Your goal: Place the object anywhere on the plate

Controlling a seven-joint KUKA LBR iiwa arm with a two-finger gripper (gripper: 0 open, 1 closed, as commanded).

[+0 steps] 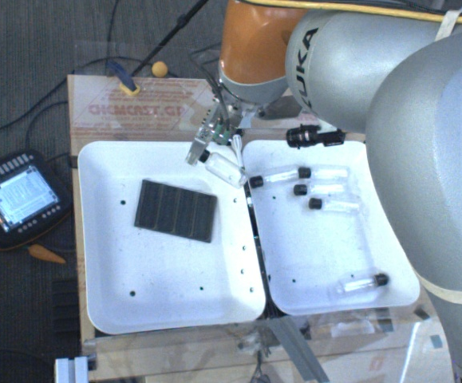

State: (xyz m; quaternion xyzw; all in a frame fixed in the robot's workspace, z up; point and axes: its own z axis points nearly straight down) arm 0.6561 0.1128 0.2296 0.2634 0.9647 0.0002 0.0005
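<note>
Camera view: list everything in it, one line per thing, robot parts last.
Bins: two, white, side by side on the bench.
Plate: one, dark grey, ribbed, flat in the left bin.
Tubes: four in the right bin, clear with black caps; three near its top, one at its lower right.
Tube at the gripper: one, clear with black cap, above the bins' shared rim.
Pendant: one, black with lit screen, left of the bench.
Cables: several, dark, on the floor.
Gripper: one, over the left bin's upper right corner.
Arm: one, grey with orange band.

One fixed overhead cam, slanted down on both bins (103,214), arm (374,46) entering right.
</note>
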